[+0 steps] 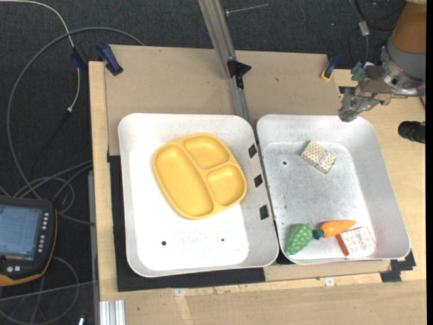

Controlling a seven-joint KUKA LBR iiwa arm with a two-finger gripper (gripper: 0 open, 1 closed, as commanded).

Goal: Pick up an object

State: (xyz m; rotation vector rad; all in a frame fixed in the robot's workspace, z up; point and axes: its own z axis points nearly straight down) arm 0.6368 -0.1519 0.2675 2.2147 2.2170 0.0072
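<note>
Claw (349, 111) above speckled white bin (379, 154)

Below the gripper (348, 112), right bin (379, 154) floor lies open; patterned block (318, 156) nearest, carrot toy (318, 233) and red box (356, 241) farthest.

So the whole setup sits on a tan wooden bench (203, 80), and the floor around it is dark carpet (40, 114). Blue clamps (108, 58) grip the bench's far left corner, with another clamp (329, 66) on its far edge to the right. A metal pole (218, 26) slants up from the middle of the bench's far side. Left of the bench, grey cables (47, 175) loop over the carpet, and a handheld pendant (24, 239) with a screen lies near the bench's front left corner. Lighting is even.
</note>
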